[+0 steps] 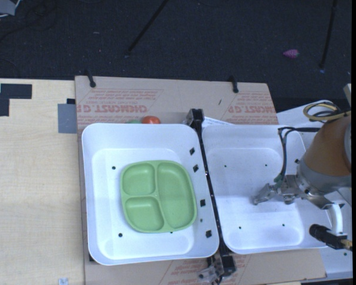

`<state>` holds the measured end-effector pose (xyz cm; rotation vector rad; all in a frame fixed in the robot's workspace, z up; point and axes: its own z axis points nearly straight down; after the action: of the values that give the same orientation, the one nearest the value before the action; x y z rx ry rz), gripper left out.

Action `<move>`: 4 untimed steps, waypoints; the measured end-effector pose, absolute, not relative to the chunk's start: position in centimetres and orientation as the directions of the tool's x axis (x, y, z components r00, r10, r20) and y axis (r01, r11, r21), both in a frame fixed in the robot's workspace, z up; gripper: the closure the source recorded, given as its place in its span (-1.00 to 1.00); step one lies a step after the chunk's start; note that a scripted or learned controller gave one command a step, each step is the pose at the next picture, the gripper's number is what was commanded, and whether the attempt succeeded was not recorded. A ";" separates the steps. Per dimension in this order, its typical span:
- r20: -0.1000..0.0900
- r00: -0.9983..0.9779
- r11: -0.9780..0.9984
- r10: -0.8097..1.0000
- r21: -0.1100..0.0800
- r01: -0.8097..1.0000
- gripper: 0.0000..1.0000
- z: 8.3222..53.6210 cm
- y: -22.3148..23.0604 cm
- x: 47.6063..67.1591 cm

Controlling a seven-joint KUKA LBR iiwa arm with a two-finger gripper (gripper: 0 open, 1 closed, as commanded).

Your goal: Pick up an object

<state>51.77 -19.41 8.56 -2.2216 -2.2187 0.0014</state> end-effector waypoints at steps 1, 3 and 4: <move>0.001 0.005 -0.005 1.000 0.000 1.000 1.00 9.9 -19.5 51.8; 0.000 -0.001 0.001 1.000 0.002 1.000 1.00 20.1 -18.6 52.3; 0.000 -0.002 0.002 1.000 0.001 1.000 1.00 24.1 -18.6 52.4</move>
<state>52.37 -18.63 24.11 -2.2204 -2.2242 -0.0011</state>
